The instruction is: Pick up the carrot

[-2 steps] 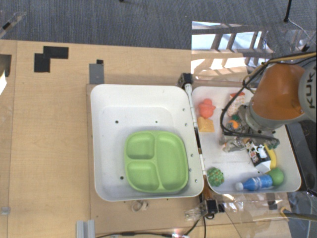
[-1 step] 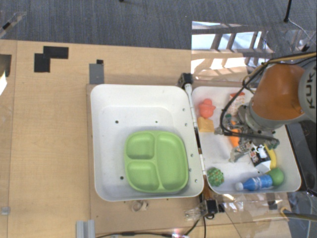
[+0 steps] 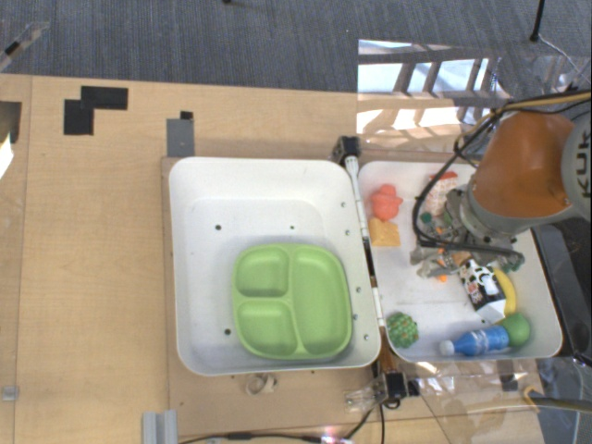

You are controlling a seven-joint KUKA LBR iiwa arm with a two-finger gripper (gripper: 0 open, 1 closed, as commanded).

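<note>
Two white bins sit side by side on the tabletop [image 3: 92, 276]. Left bin [image 3: 208, 211]: a green divided plate [image 3: 292, 301] near its front edge. Right bin [image 3: 536, 336]: arm [image 3: 523, 169] reaches in from the right edge, tool [image 3: 444, 259] low over the bin's middle. A small orange bit, likely the carrot [image 3: 442, 278], shows just beneath the tool, mostly hidden; whether the tool grips it cannot be told, nor whether it is spread or closed. Pink toy [image 3: 386, 201] near the bin's back left corner, yellow block [image 3: 385, 233] just in front of it. Green ball [image 3: 401, 328] at the front left corner. Cow-patterned carton [image 3: 479, 285], banana [image 3: 506, 289], blue bottle [image 3: 476, 342] and a green fruit [image 3: 517, 329] cluster toward the front right corner.
</note>
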